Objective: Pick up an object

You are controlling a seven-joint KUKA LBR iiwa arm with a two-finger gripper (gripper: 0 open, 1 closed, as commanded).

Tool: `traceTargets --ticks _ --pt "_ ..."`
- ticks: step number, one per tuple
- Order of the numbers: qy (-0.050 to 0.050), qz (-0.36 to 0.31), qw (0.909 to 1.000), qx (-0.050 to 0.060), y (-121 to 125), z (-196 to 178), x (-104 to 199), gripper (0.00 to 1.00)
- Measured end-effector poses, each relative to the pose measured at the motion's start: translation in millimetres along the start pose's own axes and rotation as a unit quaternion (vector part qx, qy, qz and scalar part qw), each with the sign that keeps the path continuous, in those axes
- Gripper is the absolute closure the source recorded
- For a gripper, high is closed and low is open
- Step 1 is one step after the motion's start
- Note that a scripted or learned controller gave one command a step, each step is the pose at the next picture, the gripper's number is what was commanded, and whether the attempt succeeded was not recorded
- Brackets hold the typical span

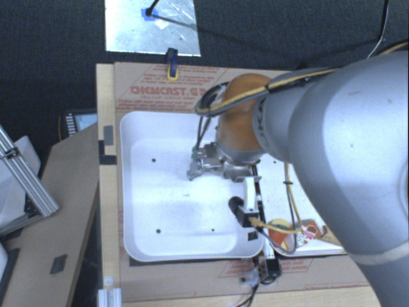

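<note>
Down in the right bin [314, 249], there's your candidate: an orange, red and white object [299, 231], lying flat near the bin's front edge, close to the wall shared with the other bin. You see just a slice of it. The arm [348, 152] covers the rest of that bin, and a yellow cable [291, 194] drapes across the object's left end. What kind of object it is, you can't make out from here.

Now look left and up. The gripper [195, 167] sits over the left bin [128, 171], right of centre and towards its back half, well apart from the object. It points down and to the left into the white floor. Spread or pinched together? You cannot tell; the metal end is too small and blurred. Nothing is visibly held in it.

Above the gripper the orange band [238, 117] bulges out, with yellow and dark cables looping round it. A white bracket with a black fitting [238, 210] hangs beneath the wrist, over the left bin's front right corner.

The left bin's floor shows a few small dark dots. Both bins rest on a cardboard sheet [160, 89] with red lettering, pinned at the back by a yellow and black clamp [172, 64]. Behind that, a silver foil square [152, 18] lies on dark carpet, with a scrap of blue tape [148, 13] on it. At far left, an aluminium rail [22, 171] leans by the bench [70, 190].
</note>
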State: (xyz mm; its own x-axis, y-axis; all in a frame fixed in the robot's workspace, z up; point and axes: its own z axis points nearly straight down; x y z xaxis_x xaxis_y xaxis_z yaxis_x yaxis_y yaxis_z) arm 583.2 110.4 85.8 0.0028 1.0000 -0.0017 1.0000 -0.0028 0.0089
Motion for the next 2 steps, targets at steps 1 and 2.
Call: traceTargets --ticks 1,2 --pt "0.002 0.0 1.0 0.003 -3.1 -9.5 3.2 1.0" --pt "0.002 -0.001 1.0 0.003 -90.9 -104.1 -2.2 1.0"
